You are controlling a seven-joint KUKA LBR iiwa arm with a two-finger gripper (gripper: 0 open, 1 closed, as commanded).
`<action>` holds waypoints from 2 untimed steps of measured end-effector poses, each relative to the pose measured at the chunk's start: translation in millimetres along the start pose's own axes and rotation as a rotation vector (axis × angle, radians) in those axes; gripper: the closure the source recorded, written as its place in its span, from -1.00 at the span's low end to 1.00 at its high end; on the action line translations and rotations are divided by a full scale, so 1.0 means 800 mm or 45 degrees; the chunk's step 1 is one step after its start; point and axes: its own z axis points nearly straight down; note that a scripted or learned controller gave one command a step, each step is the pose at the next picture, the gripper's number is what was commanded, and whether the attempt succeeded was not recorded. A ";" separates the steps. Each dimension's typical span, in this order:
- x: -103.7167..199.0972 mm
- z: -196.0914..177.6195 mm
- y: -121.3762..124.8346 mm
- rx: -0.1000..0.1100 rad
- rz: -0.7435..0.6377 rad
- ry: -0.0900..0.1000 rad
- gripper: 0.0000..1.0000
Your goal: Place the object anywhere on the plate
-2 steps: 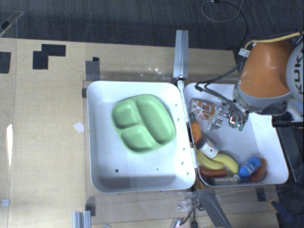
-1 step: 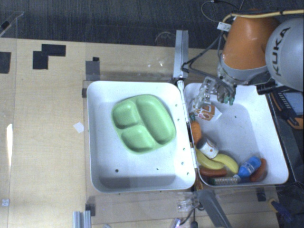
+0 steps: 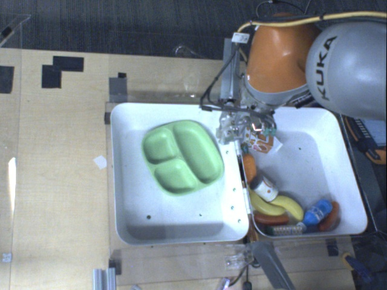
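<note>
**Green divided plate, left bin; loose objects, right bin**

Item 1. Plate [image 3: 182, 156]: pale green, rounded, moulded into three compartments, one large on the right side and two smaller on the left. It lies flat in the left bin [image 3: 130, 222], toward the bin's upper middle, apart from all four walls. Nothing rests on it.

Item 2. Small packet [image 3: 261, 142]: white with orange-red print, crumpled, directly under the gripper at the upper left corner of the right bin [image 3: 347, 162]. Whether it is pinched between the fingers cannot be told.

Item 3. Gripper [image 3: 242, 127]: metallic, hanging over the wall shared by the two bins, just right of the plate. Its state, spread or pressed together, cannot be told from this angle.

Item 4. Arm [image 3: 326, 53]: grey casing with an orange band, entering from the upper right.

Item 5. Remaining contents, lower left of the right bin: an orange piece [image 3: 248, 167], a banana [image 3: 278, 206], a blue object [image 3: 317, 213] and a dark red piece [image 3: 272, 219], crowded together and touching.
</note>
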 end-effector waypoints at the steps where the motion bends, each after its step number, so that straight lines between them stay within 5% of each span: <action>1: -0.032 0.018 0.088 -0.002 -0.286 -0.004 1.00; 2: -0.057 0.050 0.087 -0.002 -0.699 -0.005 1.00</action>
